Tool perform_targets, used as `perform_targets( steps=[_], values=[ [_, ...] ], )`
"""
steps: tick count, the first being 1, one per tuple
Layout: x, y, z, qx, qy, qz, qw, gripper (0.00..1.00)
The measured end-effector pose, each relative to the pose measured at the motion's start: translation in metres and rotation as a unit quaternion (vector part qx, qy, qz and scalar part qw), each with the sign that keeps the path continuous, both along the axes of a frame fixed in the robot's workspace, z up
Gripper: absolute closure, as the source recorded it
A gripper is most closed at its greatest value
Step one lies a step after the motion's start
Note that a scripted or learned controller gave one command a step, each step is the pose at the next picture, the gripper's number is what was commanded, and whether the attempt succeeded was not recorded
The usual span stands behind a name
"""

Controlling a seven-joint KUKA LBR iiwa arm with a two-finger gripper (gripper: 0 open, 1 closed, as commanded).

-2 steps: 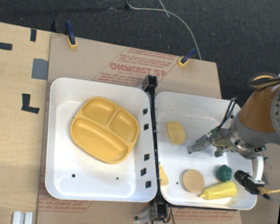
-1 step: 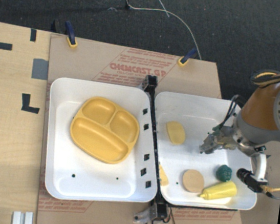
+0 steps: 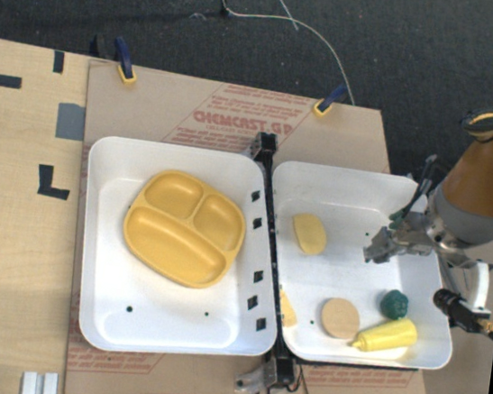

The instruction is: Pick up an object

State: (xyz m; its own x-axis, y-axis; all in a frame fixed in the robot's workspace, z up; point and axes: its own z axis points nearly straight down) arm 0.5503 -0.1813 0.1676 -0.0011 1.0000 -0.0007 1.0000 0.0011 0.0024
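Open floor mid right bin (image 3: 348, 183), green ball (image 3: 394, 303), yellow bottle (image 3: 385, 336), tan disc (image 3: 340, 318) crowding its near corner

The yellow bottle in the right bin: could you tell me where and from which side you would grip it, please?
I would probably grip the yellow bottle across its middle, coming straight down from above. It lies on its side near the right bin's front wall, with the tan disc beside one end and the green ball just behind, so the fingers should straddle its narrow width.
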Motion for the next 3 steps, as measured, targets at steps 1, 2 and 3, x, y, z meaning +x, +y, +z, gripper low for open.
perform_targets(
  steps=[1,2,3],
  values=[
    [0.001,0.0,0.041,-0.0003,-0.001,0.0,1.0,1.0],
    [0.01,0.049,0.037,0.001,0.002,0.002,1.0,1.0],
    [0.023,0.104,0.03,0.0011,0.002,0.003,1.0,1.0]
  ],
)
